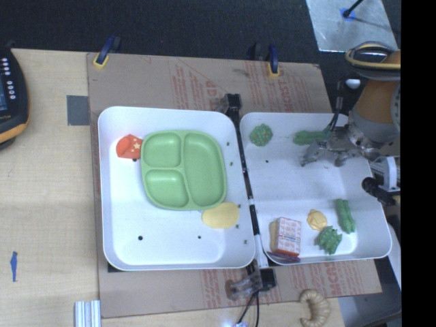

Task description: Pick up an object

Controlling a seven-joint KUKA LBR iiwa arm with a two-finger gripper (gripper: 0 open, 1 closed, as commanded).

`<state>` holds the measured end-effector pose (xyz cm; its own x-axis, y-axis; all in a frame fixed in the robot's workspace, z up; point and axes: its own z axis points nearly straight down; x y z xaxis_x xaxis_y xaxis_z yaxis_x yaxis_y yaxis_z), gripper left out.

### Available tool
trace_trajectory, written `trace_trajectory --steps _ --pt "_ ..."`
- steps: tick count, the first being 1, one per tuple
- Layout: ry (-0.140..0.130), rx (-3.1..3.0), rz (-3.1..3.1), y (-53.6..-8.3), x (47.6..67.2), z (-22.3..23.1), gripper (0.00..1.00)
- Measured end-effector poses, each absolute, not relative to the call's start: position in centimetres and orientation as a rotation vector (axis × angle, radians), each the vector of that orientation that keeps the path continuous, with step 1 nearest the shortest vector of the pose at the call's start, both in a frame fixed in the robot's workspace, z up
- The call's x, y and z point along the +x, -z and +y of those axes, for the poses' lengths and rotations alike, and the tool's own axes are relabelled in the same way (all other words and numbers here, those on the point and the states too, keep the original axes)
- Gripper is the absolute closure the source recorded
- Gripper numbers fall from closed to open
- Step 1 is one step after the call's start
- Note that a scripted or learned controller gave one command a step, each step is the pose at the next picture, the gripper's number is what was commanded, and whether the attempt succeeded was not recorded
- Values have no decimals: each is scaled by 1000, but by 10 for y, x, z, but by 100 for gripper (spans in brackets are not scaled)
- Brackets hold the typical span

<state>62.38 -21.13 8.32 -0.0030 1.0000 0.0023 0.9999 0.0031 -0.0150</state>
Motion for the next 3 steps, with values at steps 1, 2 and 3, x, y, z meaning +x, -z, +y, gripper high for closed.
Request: trace_trajectory --steps 1,2,3 --pt "5 -2218 -2233 -184 659 -194 0" --pt "-10 -2212 -2216 -98 571 -212 0" --pt "12 -2225 -2241 -252 633 -207 0"
